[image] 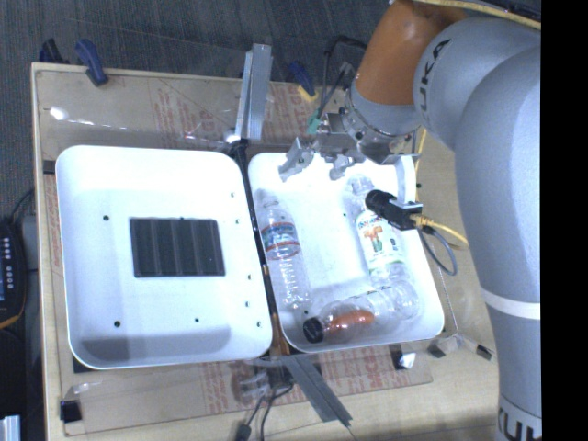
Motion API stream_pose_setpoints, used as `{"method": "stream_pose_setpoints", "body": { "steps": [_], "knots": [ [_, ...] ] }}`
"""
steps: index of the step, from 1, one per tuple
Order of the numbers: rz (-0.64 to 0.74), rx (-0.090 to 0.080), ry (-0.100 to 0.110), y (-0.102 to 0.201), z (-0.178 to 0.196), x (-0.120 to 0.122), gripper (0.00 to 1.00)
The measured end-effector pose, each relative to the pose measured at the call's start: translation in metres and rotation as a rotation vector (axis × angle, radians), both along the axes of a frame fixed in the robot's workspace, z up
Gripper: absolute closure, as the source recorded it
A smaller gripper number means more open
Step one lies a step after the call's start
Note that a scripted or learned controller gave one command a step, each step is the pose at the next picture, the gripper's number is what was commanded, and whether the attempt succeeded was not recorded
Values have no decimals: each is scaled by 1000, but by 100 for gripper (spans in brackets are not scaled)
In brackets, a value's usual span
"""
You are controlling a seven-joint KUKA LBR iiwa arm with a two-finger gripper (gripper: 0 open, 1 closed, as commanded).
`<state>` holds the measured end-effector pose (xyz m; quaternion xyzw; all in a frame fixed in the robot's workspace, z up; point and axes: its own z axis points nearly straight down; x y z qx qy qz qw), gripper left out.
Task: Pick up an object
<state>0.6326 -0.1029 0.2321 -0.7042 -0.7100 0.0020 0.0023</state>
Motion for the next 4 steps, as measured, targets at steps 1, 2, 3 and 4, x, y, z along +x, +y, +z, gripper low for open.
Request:
{"method": "stream_pose_setpoints", "body": {
  "steps": [1,2,3,4],
  "knots": [
    [-133,-1,1,23,-41,-7,0],
    [-50,0,0,-21,-142,-49,0],
    [-45,-1,1,-21,-131,-49,100],
    [71,0,-4,30,-40,-13,100]
  ]
}}
